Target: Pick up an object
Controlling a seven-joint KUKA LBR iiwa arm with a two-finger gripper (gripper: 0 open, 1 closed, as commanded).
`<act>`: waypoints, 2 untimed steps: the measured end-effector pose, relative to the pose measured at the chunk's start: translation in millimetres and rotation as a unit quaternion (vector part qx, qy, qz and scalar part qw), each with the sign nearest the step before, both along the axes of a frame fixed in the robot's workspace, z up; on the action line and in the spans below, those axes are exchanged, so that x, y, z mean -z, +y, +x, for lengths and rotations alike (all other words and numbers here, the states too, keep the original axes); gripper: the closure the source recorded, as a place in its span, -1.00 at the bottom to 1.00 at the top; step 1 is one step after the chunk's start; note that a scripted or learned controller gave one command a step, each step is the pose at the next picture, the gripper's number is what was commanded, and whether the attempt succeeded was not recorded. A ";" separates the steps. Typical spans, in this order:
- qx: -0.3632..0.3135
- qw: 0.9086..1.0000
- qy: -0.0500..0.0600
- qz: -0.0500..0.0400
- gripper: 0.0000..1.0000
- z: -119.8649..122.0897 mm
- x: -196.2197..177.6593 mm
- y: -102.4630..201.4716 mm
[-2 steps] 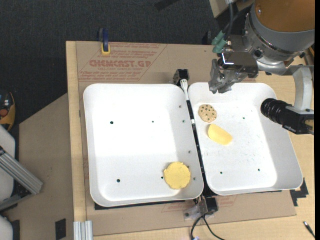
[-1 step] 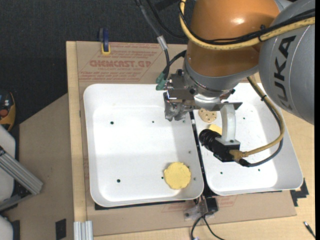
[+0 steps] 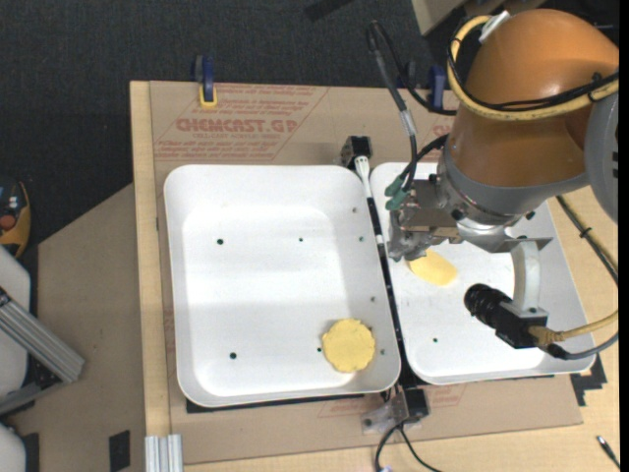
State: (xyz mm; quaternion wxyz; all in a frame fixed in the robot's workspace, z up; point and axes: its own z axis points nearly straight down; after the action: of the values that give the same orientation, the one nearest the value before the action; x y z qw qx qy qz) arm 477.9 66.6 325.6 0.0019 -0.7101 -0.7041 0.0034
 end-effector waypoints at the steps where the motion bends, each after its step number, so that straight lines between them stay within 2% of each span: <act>1: -0.006 1.000 -0.015 0.003 1.00 41.1 -219.5 37.7; 2: -0.008 1.000 0.002 0.000 1.00 20.3 -116.2 100.1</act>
State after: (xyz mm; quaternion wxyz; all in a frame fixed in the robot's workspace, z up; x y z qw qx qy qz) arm 498.1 166.7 441.9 0.0033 -0.7043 -0.7099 0.0046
